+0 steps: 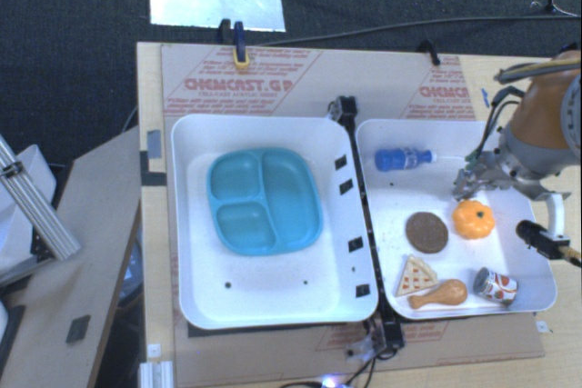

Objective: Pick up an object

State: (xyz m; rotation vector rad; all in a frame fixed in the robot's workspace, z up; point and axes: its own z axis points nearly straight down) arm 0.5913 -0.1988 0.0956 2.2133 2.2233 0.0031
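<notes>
The gripper (466,186) hangs just above and to the left of the orange pumpkin (474,219), low over the right bin (546,291); whether it is spread or closed cannot be told from this slanted view, and nothing shows clamped in it; the step in hand looks like the final approach, with the lift not yet begun. The next move would call for centring over the pumpkin and going down far enough to bracket its round body.

The pumpkin is squat and nearly round, so it has no clear long axis; its stem seems to point up. Taking the pumpkin as landmark: the brown round cookie (426,232) lies just to its left; the blue bottle (405,159) lies up and left of it, long axis across the bin, cap toward the pumpkin's side; the pizza slice (415,275), drumstick (439,293) and small can (495,285) lie below it; the left bin's blue divided plate (264,200) lies well apart.
</notes>
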